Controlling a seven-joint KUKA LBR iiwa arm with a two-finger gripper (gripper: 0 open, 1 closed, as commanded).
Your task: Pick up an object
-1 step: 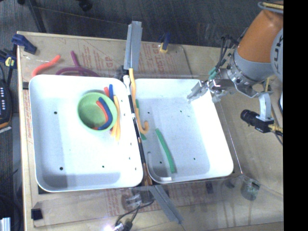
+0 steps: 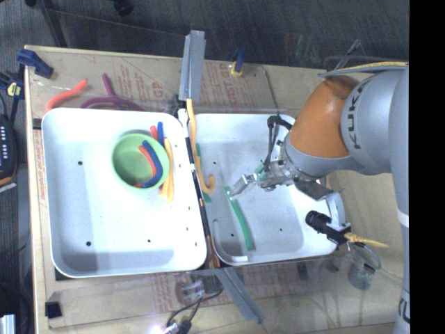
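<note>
Green strip (image 2: 242,225): long, thin, flexible-looking, lying flat on the floor of the right bin (image 2: 278,245), running from mid-bin toward the near wall. Tool (image 2: 240,184): metallic, poised just above the strip's upper end; finger spacing cannot be told, nothing visibly held. Arm (image 2: 361,124): smooth grey casing, orange band, lettering "KUKA". Left bin (image 2: 83,214): white, shallow, rounded corners; contains a round green bowl (image 2: 135,160) with curved red, blue and yellow strips. Surface (image 2: 139,82): brown board bearing faint red print, illegible.
</note>
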